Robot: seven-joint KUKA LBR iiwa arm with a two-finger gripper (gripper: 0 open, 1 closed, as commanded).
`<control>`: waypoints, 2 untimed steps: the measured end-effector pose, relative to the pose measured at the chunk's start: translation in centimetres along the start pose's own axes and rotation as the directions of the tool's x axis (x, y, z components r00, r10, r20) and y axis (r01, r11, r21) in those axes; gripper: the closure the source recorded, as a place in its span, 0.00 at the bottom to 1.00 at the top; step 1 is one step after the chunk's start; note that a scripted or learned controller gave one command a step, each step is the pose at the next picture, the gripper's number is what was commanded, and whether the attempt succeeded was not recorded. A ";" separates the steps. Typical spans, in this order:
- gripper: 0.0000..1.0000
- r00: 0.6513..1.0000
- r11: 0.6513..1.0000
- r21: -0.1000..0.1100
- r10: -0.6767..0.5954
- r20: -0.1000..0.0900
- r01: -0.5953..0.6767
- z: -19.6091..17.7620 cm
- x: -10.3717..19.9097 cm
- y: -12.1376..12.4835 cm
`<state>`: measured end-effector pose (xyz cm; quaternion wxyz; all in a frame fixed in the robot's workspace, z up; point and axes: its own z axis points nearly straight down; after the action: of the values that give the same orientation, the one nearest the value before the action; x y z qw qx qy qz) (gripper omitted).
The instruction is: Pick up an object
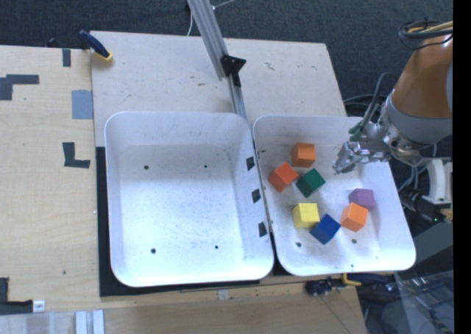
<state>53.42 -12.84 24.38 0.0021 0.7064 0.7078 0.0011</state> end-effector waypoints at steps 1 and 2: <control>1.00 1.000 1.000 0.004 -0.005 -0.003 0.005 -0.6 5.3 2.4; 1.00 1.000 1.000 0.005 -0.006 -0.003 0.006 -0.6 11.3 4.4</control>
<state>57.81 -1.52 24.98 -0.0007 0.7043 0.7099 0.0003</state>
